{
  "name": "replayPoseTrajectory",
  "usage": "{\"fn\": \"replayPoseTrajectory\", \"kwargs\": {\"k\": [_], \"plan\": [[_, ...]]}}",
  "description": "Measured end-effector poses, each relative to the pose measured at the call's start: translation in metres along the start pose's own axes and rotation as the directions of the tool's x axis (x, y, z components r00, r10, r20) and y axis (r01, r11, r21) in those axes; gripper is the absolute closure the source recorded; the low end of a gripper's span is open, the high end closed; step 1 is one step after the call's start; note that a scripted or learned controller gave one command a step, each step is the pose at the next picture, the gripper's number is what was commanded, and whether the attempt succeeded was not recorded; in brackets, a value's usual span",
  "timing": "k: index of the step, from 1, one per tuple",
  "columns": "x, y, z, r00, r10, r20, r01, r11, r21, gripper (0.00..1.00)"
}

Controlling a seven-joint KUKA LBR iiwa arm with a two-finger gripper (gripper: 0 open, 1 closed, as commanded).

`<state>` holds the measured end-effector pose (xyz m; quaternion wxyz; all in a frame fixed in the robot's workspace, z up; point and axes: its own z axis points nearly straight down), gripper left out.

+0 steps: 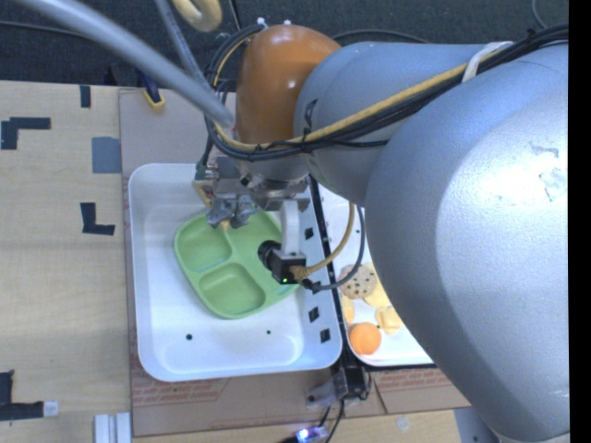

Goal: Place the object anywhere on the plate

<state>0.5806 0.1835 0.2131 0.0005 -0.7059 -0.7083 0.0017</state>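
A light green plate with several compartments lies in the left white bin, tilted toward the bin's upper right. My gripper hangs under the orange wrist band, over the plate's upper compartment. Its tips are small and crowded by the wrist hardware, and I see no object between them. The arm's big grey body hides most of the right bin. An orange ball, a speckled tan piece and a pale yellow piece lie in the visible strip of that bin.
A black fitting with a cable hangs from the wrist over the plate's right edge. The divider between the bins runs just right of the plate. White bin floor shows below the plate.
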Motion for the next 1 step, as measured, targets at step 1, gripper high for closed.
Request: {"fn": "replayPoseTrajectory", "kwargs": {"k": [1], "plan": [[-0.0009,-0.0002,-0.0015,1.000,0.001,-0.001,-0.001,1.000,0.000,0.00]]}}
